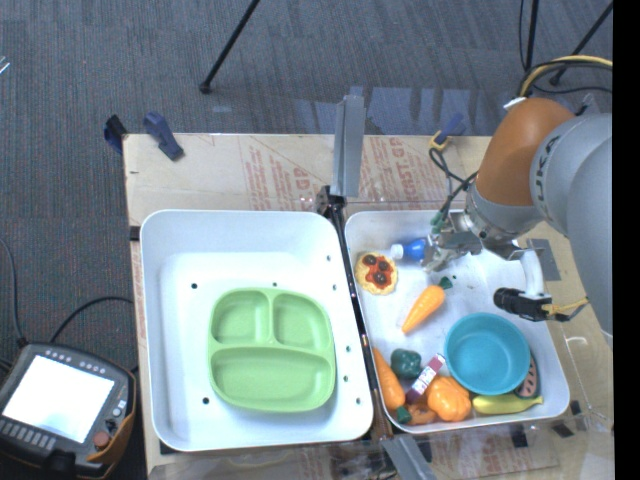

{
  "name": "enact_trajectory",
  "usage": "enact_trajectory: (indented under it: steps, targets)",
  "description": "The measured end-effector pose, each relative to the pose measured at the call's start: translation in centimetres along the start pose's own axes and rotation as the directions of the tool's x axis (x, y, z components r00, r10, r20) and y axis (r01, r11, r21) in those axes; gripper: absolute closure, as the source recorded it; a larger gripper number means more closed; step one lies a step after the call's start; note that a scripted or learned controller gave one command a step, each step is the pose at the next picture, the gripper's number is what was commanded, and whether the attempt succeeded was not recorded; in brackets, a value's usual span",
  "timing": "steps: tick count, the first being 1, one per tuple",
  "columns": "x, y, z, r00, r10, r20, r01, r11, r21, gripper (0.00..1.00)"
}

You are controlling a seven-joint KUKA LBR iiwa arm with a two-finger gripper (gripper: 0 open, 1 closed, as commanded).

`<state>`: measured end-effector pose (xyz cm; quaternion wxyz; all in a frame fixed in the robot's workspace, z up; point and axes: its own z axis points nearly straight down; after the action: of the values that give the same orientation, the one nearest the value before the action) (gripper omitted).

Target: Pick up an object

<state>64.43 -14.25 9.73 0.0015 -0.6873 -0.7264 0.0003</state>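
My gripper (439, 255) hangs low over the back of the right bin (557, 368), the arm reaching in from the right. Just left of it lies a small blue and white bottle (409, 251), close to the gripper tip; whether they touch is unclear. A round toy pizza (378, 273) lies further left. An orange carrot (423, 308) lies slantwise just below the gripper. Towards the front are a blue bowl (487, 354), a banana (506, 404), an orange pepper (449, 399), a second carrot (388, 379), a dark green vegetable (405, 361) and a small red and white can (427, 376).
The left bin (170, 268) holds a green divided plate (271, 350). A metal post (349, 153) stands behind the seam between the bins. A teach pendant (62, 400) lies on the floor at the lower left.
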Motion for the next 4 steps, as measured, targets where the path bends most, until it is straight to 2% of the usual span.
enact_trajectory:
  steps: [1, 2, 3, 4]
  targets:
    - [0.0, 0.0, 0.0, 1.0, 0.0, 0.0, 0.0, 1.0, 0.0, 0.0]
    - [3.6, -5.8, 1.1, 0.999, -0.053, -0.001, 0.053, 0.999, 0.003, 0.0]
    - [3.4, -5.8, 0.1, 0.999, -0.045, -0.001, 0.045, 0.999, 0.002, 1.0]
    - [3.4, -5.8, 0.2, 0.999, -0.044, -0.002, 0.044, 0.999, 0.003, 0.0]
